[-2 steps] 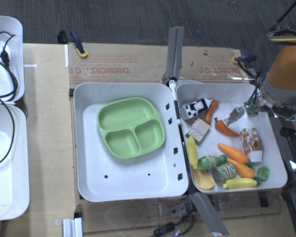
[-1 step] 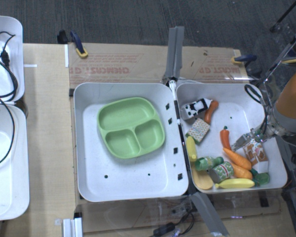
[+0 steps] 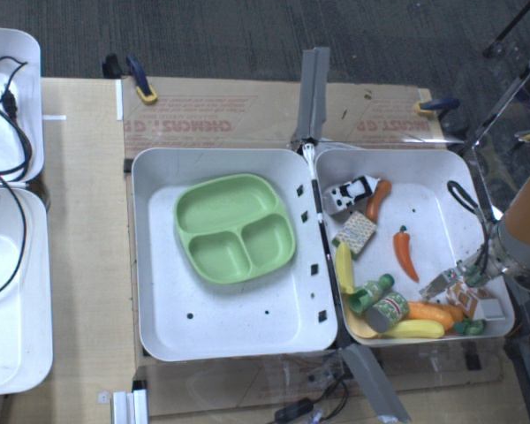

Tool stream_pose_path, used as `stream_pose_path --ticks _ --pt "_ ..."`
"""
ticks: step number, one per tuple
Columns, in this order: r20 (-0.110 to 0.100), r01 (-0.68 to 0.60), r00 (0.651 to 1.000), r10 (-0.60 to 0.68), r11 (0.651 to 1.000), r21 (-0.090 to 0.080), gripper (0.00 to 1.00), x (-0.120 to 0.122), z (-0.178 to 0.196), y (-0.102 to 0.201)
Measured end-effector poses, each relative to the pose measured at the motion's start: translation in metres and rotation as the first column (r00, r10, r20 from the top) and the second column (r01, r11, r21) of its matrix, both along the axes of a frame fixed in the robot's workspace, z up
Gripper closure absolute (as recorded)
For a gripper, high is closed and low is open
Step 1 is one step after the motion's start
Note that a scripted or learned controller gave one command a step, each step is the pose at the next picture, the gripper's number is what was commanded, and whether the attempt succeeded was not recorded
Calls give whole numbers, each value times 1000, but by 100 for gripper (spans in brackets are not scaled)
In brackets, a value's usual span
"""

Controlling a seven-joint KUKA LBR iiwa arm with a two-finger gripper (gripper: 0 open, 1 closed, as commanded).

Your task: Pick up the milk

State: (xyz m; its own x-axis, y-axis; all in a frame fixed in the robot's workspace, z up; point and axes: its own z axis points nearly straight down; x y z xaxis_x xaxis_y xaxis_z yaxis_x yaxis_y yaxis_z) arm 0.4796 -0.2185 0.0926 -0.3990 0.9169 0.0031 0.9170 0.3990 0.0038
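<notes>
The milk (image 3: 351, 194) is a small black-and-white cow-patterned carton lying near the back left of the right bin (image 3: 428, 177), with an orange carrot (image 3: 377, 200) touching its right side. My gripper (image 3: 459, 279) is low at the bin's front right, well away from the milk, over a cluster of small items. The arm (image 3: 523, 228) enters from the right edge.
The right bin also holds a tan cracker block (image 3: 357, 232), a second carrot (image 3: 405, 253), a banana (image 3: 344, 268), a green bottle (image 3: 371, 293), a can (image 3: 388, 311) and more produce along the front. A green divided plate (image 3: 236, 229) lies in the left bin (image 3: 159, 263).
</notes>
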Motion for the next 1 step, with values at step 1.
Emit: stream_pose_path --ticks 1 --pt "3 4 1000 -4 1000 -3 100 1 9 -1"
